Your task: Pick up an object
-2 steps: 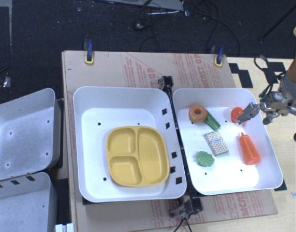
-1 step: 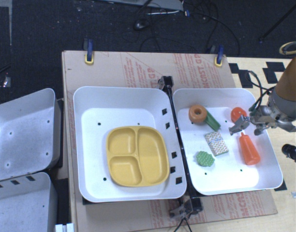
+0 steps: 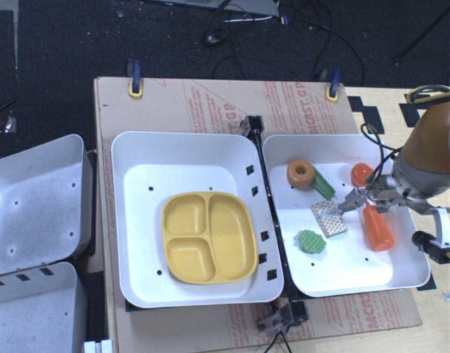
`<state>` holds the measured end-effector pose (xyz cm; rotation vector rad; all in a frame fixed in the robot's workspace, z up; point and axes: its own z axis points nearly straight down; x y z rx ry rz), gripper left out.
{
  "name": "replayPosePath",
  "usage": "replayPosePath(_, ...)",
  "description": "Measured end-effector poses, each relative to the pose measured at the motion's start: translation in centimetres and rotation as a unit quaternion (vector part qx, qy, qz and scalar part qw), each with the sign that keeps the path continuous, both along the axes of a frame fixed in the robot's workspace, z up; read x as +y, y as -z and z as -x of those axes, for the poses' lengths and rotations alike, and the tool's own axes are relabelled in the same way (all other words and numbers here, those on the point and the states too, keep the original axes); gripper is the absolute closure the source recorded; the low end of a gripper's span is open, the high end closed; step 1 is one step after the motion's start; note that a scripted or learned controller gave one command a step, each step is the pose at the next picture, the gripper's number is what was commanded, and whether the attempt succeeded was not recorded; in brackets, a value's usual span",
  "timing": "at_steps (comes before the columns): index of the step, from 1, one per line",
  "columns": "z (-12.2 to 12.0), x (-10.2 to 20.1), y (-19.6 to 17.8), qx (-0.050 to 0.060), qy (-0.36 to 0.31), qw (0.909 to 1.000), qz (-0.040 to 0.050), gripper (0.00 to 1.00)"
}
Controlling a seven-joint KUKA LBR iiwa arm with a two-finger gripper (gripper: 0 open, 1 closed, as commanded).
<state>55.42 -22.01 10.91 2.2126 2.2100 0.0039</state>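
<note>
Surface [image 3: 181, 101]: brown board carrying two shallow white bins side by side, with blue-and-yellow clamps at its far edge.

Left bin [image 3: 137, 160]: holds one yellow divided plate [image 3: 209, 237], three compartments, lying flat near the middle.

Right bin [image 3: 343, 271]: holds an orange ring [image 3: 301, 173] at the far left, touching a green bar [image 3: 322, 184]; a grey speckled block [image 3: 329, 218] near the middle; a green knobbly ball [image 3: 311, 241] just in front of it; a red ball [image 3: 361, 173] at the far right; an orange-red cylinder [image 3: 377, 226] lying near the right wall.

End effector [image 3: 355, 201]: low in the right bin, between the red ball and the orange-red cylinder, its tip at the speckled block's right corner. Whether it is parted or closed cannot be told; no object is visibly gripped.
</note>
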Motion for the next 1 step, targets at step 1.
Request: replayPosePath(1, -0.26, -0.01, -1.44, -0.004, 0.000, 1.0000, 0.0005, 1.00)
